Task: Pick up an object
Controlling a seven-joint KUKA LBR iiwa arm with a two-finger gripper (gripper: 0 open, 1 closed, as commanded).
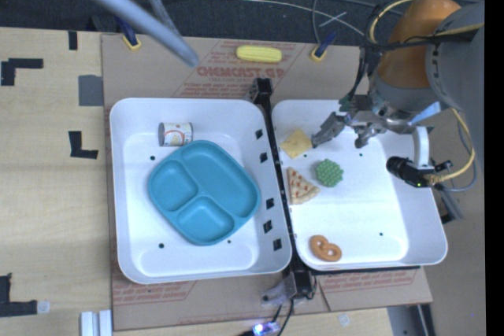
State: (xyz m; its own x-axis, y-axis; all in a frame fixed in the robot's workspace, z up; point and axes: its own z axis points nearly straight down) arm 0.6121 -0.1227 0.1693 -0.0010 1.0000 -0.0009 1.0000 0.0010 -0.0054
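You see the grey arm with its orange band reaching in from the right, and its two-finger end effector (340, 131) hangs over the upper left part of the right-hand shallow white bin (409, 236), its two dark fingers spread apart with nothing between them. Just to the left of the fingertips, near that bin's left wall, lies a pale yellow wedge of toy cheese (297, 144). Below the fingers, apart from them, sits a green knobbly toy vegetable (328, 172), and just beside it to the left, against the bin's left wall, lies a tan triangular toy pizza slice (299, 186). Near the bin's lower left corner you find a small brown toy pretzel (324, 249), well apart from the rest. In the left-hand shallow white bin (130, 248) a blue plastic divided tray (203, 191) takes the middle, and a small tin can with a pale label (175, 134) lies on its side near the upper left corner, just above the tray. On the cardboard of the surface beyond the bins' far edge lies a yellow toy banana (258, 54).
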